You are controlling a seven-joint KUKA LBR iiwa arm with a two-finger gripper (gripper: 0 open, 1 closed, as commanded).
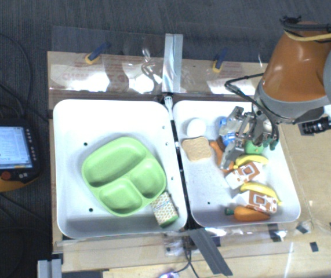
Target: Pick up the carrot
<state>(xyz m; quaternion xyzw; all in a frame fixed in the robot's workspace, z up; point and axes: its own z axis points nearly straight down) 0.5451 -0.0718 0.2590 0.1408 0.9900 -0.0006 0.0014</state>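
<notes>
The carrot (248,214) lies at the near edge of the right bin (197,210), touching a small carton (262,201) and a banana (260,191); I judge a descent there could nudge or catch those instead. My gripper (242,136) hovers well apart, over the bin's far clutter. I cannot tell its state.

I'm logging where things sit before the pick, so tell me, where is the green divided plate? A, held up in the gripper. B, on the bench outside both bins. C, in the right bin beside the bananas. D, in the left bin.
D: the green divided plate lies flat on the floor of the left bin, with a small patterned box at its lower right edge.
</notes>
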